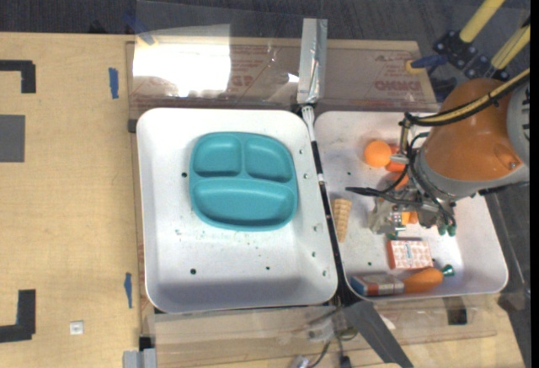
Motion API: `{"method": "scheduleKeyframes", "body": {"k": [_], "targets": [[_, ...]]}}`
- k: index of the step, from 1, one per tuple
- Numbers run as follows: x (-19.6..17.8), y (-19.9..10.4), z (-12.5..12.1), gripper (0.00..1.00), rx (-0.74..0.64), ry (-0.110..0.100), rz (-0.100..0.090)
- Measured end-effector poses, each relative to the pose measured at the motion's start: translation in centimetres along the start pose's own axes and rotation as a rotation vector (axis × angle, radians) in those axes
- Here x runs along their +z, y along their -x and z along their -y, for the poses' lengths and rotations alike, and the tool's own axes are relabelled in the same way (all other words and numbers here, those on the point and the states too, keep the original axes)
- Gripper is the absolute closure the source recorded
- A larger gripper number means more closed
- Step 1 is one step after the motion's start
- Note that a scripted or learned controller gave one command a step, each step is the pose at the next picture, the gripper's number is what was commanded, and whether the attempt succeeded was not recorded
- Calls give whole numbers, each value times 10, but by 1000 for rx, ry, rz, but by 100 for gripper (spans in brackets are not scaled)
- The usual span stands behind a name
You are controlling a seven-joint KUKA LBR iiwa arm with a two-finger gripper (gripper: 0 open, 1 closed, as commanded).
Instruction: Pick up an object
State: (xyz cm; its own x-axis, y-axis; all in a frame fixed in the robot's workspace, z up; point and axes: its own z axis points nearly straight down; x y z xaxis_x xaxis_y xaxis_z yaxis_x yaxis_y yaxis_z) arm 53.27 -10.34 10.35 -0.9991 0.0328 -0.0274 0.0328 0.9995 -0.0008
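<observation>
above the right bin (488,274), gripper (402,219) hovers

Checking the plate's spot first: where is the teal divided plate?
The teal divided plate lies in the middle of the left white bin, across the divider from the pincer.

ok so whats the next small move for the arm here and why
Probably a short straight descent: the gripper hangs in the right bin just above the small red and white box, with no object visibly between its fingers.

Grey arm (472,139) reaches in from the right, tool (402,219) lowered.
</observation>
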Motion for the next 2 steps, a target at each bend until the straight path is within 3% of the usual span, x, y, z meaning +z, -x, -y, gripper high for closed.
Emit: {"method": "scheduleKeyframes", "body": {"k": [1, 2], "targets": [[-131, 36, -34, 100, 166, 0, -12], [-142, 131, -57, 100, 146, 1, -18]]}}
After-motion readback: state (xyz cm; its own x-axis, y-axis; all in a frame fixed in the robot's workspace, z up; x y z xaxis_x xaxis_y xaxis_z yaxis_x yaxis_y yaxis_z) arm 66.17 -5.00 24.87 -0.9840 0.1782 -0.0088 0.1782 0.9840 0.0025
